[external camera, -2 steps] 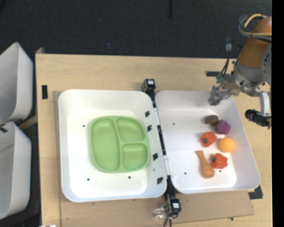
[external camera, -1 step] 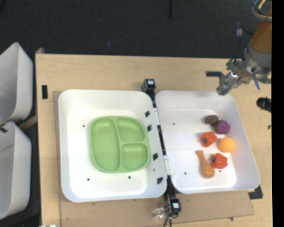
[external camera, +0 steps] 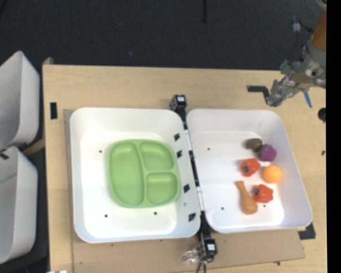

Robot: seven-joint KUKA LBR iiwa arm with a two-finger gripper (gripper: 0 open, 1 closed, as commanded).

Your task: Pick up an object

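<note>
The right bin [external camera: 216, 129] holds several toy foods near its right side: a brown piece [external camera: 253, 144], a purple one [external camera: 267, 152], a red tomato-like piece [external camera: 249, 167], an orange ball [external camera: 273, 174], a red pepper-like piece [external camera: 262, 193] and a tan drumstick-shaped piece [external camera: 246, 198]. My gripper [external camera: 277, 91] hangs at the upper right, above the bench just beyond the right bin's far corner, well apart from the foods. Nothing shows between its fingers.
The left bin [external camera: 85, 152] carries a green divided plate [external camera: 143, 172] in its middle. Clips [external camera: 178, 102] sit along the seam between the bins. White containers [external camera: 11, 101] stand off the bench's left edge. The arm's orange band [external camera: 319, 33] shows at the right edge.
</note>
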